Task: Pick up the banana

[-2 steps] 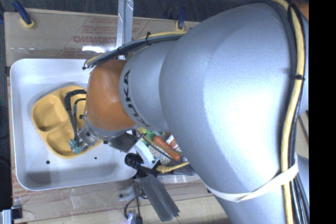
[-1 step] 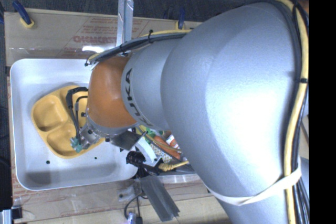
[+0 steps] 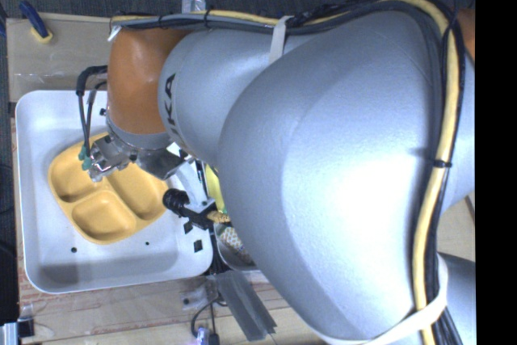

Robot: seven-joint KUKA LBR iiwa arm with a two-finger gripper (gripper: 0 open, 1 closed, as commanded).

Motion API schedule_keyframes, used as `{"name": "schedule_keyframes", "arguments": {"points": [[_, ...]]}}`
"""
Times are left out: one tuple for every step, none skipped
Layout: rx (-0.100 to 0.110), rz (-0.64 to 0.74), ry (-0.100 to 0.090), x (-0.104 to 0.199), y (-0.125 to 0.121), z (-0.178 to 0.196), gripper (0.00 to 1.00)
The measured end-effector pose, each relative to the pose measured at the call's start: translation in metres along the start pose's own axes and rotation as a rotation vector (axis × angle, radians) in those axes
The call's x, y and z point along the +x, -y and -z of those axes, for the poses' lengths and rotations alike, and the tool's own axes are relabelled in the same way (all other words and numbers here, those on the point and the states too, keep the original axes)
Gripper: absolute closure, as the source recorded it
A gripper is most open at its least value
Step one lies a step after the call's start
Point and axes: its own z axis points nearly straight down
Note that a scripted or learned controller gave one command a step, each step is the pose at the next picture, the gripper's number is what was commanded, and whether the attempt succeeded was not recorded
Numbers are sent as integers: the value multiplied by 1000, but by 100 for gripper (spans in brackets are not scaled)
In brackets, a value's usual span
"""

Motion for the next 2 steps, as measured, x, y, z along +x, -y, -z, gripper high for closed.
{"name": "schedule_keyframes", "arguments": {"points": [[1,-24,-1,24,52,-80,100],[-2,-79,-2,-71,32,-53,100]]}}
